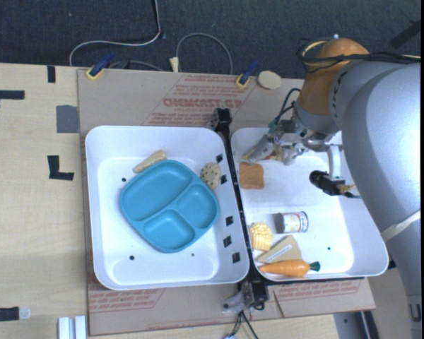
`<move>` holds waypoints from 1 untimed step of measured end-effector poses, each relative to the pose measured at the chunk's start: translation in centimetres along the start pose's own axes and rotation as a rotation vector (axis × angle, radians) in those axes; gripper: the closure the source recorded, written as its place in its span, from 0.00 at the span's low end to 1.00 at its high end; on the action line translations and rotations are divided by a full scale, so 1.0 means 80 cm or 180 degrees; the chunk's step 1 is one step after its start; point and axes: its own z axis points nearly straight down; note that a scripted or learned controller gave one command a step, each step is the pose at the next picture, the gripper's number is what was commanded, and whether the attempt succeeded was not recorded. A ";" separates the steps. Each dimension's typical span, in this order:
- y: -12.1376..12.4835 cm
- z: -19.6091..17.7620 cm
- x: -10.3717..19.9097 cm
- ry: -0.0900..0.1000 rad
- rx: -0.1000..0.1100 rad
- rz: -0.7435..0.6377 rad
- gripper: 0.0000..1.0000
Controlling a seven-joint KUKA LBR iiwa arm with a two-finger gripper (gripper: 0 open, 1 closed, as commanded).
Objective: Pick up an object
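Note:
My gripper [271, 152] hovers at the far left end of the right bin [353, 260], just above and behind a brown toast slice [251, 176]. Its fingers look spread open with nothing between them. Nearer the front of the same bin lie a small white can [291, 222], a yellow corn piece [261, 236], a pale cheese wedge [283, 248] and an orange carrot [288, 268]. The grey arm with its orange band [337, 51] comes in from the right.
The left bin [106, 260] holds a blue divided plate [169, 205], a tan bread stick [150, 162] and a speckled cookie [210, 174] by the divider. A black clip rail [231, 189] runs between the bins. Cables lie behind the bench.

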 end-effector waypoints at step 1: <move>-0.004 0.002 0.023 -0.0047 0.0003 0.0020 0.00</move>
